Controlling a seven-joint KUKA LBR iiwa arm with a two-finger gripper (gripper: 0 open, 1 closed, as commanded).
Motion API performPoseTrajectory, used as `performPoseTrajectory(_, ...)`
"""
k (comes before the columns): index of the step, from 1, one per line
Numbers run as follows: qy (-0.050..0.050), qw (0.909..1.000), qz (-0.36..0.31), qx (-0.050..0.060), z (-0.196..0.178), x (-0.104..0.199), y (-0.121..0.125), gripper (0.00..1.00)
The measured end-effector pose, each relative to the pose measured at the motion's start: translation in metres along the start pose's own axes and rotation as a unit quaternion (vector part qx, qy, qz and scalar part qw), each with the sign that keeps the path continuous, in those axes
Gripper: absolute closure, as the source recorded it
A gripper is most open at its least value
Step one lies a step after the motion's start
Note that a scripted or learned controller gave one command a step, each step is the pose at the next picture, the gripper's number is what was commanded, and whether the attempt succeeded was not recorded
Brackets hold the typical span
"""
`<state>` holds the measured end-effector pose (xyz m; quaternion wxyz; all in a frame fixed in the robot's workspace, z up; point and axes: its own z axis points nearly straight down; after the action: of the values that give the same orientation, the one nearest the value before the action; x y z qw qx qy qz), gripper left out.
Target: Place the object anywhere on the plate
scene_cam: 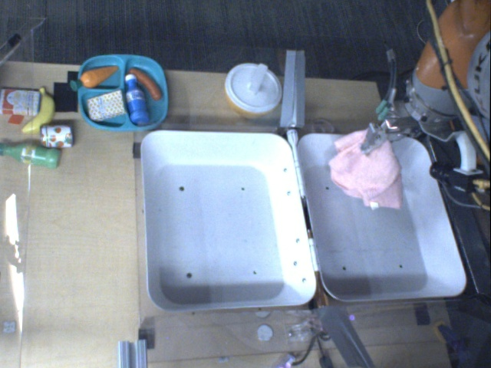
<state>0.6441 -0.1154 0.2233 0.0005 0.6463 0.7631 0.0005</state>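
A crumpled pink cloth (368, 173) lies in the back part of the right white bin (383, 251). Its top corner is pulled up to a peak. My gripper (376, 139) comes in from the right and is pinched shut on that peak. The arm's orange band (460, 29) shows at the upper right. A blue divided plate (157, 90) sits on the bench at the far left, beyond the left bin. It holds a toy carrot, a sausage, a blue bottle and a cracker.
The left white bin (222, 221) lies between the cloth and the plate. A white lidded cup (253, 88) and a metal post (291, 90) stand behind the bins. A banana (42, 110), a small can (56, 136) and a green bottle (31, 155) lie left of the plate.
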Motion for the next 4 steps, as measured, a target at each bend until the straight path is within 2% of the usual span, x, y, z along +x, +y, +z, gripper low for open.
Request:
performPoseTrajectory(1, 0.000, 0.9796, -0.201, 0.000, -0.002, 0.056, 0.002, 1.00)
performPoseTrajectory(2, 0.000, 0.9194, -0.393, -0.002, 0.006, 0.107, 0.021, 1.00)
performPoseTrajectory(3, 0.000, 0.8231, -0.568, -0.002, -0.005, 0.155, 0.035, 1.00)
performPoseTrajectory(4, -0.001, 0.7619, -0.648, -0.003, -0.004, 0.207, 0.041, 1.00)
